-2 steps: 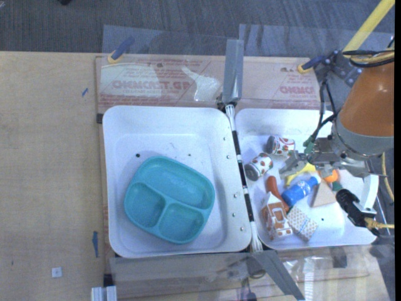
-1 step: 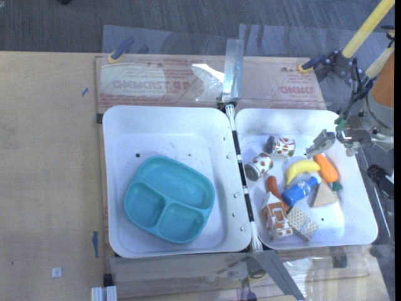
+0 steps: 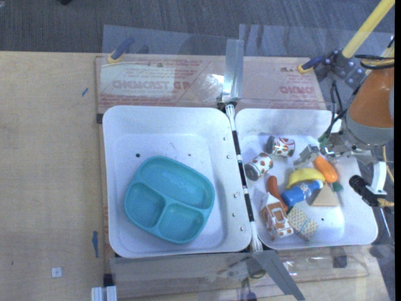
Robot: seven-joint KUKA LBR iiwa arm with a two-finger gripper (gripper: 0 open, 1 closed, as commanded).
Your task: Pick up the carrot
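While reaching in from the right, tool [image 3: 318, 150] low beside carrot [image 3: 326, 168]; grip state indiscernible.

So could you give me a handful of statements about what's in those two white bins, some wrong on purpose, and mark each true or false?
1. The teal divided plate lies in the left bin. True.
2. The carrot lies on the teal plate. False: it is in the right bin, among the other toys.
3. A yellow banana lies just left of the carrot. True.
4. The arm reaches in from the left. False: it comes in from the right.
5. The plate has three compartments. True.
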